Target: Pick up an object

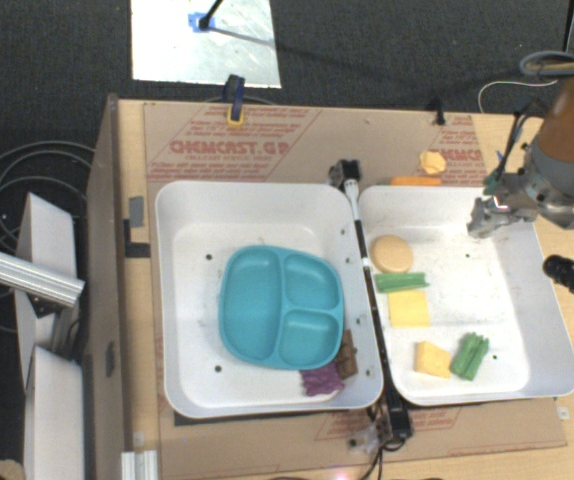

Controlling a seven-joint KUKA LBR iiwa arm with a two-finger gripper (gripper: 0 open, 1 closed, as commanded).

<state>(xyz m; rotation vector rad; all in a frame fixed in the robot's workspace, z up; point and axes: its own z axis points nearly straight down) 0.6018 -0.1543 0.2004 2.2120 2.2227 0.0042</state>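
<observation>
Over the right bin's (557, 353) far corner hangs the arm (572, 133), its gripper (489, 216) poised above bare white floor near the back wall. From where I stand I cannot tell how the tool is set, and nothing shows in its grasp — so I would judge the pick not yet made.

What it might take lies toward the near left of that bin, well apart from the gripper: a tan round (393, 254) against the divider, a green strip (402, 282) just below it, a yellow square (409, 310) touching that strip's underside, then a yellow wedge (431, 359) and a green bundle (470, 356) side by side near the front wall. An orange stick (415, 180) lies along the back rim (whether on the rim or just outside it I cannot say), and a yellowish lump (433, 162) sits on the cardboard beyond.

The left bin (192, 268) holds a teal tray (279, 306), three compartments, all bare, with a purple bit (319, 380) and a brown bit (347, 356) tucked at its near right edge.

As I read it, everything remains to do — choose a piece, travel over it, descend, close, lift. The tan round is nearest, though it sits tight to the divider, which may crowd the approach.
</observation>
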